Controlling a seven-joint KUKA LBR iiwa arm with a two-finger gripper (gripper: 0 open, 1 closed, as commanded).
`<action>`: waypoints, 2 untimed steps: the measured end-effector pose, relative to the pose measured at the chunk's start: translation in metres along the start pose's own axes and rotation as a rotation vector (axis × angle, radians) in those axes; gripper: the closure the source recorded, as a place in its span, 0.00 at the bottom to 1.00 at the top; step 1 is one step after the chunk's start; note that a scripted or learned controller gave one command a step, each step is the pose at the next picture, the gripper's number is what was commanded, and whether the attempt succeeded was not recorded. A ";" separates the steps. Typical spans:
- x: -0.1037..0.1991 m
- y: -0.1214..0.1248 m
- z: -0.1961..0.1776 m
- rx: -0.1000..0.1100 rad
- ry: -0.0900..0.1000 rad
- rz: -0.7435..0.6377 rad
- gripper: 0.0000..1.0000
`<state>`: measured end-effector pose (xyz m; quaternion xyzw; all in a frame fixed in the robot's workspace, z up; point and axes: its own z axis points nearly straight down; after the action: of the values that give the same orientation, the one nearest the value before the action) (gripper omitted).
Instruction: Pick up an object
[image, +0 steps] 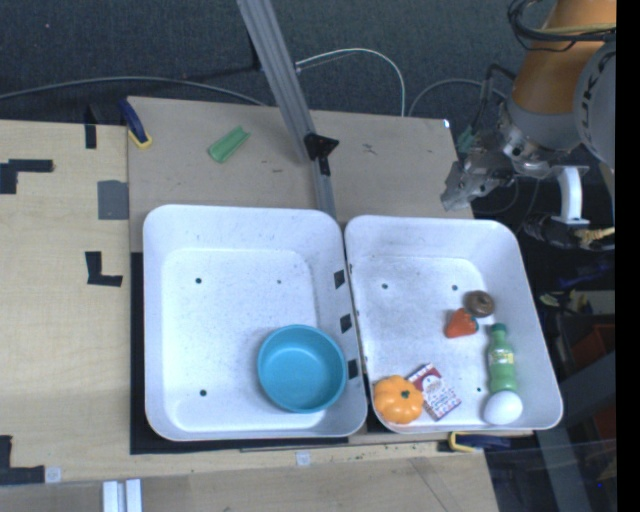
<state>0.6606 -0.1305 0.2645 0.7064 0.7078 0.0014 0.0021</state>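
Fingers on the gripper (462, 189) are too blurry to call spread or closed, honestly can't tell. It hangs over the bench just past the far right corner of the right bin (520, 255). Down in that bin's near right part: donut (480, 303), red piece (461, 324), green bottle (501, 361), white egg (502, 407), small carton (434, 391), orange pumpkin (399, 400). Left bin (180, 240) has a blue bowl (301, 367).
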 end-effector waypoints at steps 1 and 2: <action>0.048 -0.019 0.012 0.007 0.002 -0.003 1.00; 0.088 -0.055 0.010 0.008 0.002 -0.003 1.00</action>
<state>0.6053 -0.0429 0.2541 0.7055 0.7087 -0.0007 -0.0015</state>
